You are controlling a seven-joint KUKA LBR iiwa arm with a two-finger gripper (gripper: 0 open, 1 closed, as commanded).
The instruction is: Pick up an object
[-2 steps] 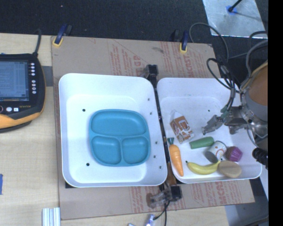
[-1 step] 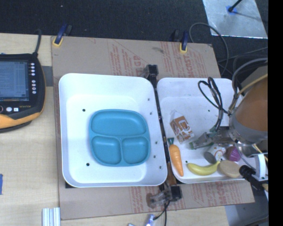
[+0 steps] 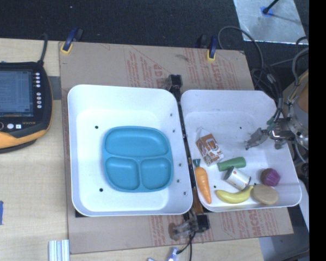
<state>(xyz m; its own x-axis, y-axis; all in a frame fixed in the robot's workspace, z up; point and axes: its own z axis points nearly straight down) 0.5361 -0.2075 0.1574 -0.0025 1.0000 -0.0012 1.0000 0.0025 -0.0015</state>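
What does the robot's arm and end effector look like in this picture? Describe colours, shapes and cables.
The end effector is small, grey metal, with thin pointed fingers. Behind it sits a darker grey wrist block with a touch of green. Dark cables loop beside the arm, and an orange patch shows higher up.

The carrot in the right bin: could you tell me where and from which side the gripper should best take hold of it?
Grip the carrot across its thicker upper half, coming straight down from above. It lies flat, lengthwise beside the bin's left wall, so the fingers should probably close across its width; the wall side looks tight. The banana lies close to its narrow tip, leaving less room there.
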